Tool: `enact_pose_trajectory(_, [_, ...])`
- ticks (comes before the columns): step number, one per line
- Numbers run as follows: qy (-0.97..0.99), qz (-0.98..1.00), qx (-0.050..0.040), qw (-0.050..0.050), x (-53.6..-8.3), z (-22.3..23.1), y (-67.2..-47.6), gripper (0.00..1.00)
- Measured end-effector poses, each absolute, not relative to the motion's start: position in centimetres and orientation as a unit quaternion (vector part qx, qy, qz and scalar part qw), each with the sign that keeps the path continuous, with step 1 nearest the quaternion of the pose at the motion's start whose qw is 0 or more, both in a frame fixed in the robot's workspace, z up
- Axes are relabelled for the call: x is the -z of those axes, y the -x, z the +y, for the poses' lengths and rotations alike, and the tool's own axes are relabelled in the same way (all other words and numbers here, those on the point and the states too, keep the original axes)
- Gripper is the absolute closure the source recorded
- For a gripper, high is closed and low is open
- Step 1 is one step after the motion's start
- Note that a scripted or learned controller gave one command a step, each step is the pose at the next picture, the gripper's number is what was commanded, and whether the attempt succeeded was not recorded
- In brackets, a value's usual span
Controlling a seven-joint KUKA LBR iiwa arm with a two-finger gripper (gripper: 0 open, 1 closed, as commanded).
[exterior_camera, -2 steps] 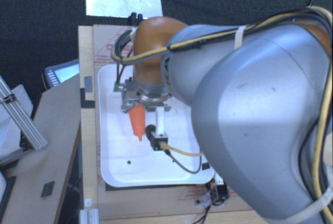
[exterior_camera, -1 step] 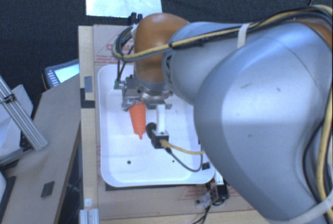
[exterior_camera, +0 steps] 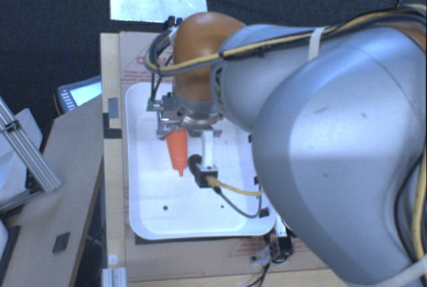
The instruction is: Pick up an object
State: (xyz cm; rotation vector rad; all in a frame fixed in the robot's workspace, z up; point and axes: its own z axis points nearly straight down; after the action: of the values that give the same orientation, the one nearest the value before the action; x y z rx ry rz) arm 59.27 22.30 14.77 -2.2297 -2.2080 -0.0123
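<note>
Grey arm, bin half hidden, orange object

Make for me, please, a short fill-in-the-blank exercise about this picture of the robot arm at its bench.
1. The cone-shaped object directly under the gripper has the colour ___.
2. Its pointed end is turned toward the ___ edge of the picture.
3. The bin beneath it has the colour ___.
4. The arm enters the picture from the ___ side.

Missing words: orange; bottom; white; right.
</note>
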Motion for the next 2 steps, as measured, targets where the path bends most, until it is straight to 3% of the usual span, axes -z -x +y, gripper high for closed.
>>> enact_pose_trajectory(1, [0.711, -0.704, 0.0045, 0.002, -15.8, 22.3, -59.3, 1.0])
enact_pose_trajectory(2, [0.708, -0.706, 0.0063, -0.005, -29.8, 15.5, -57.7, 1.0])
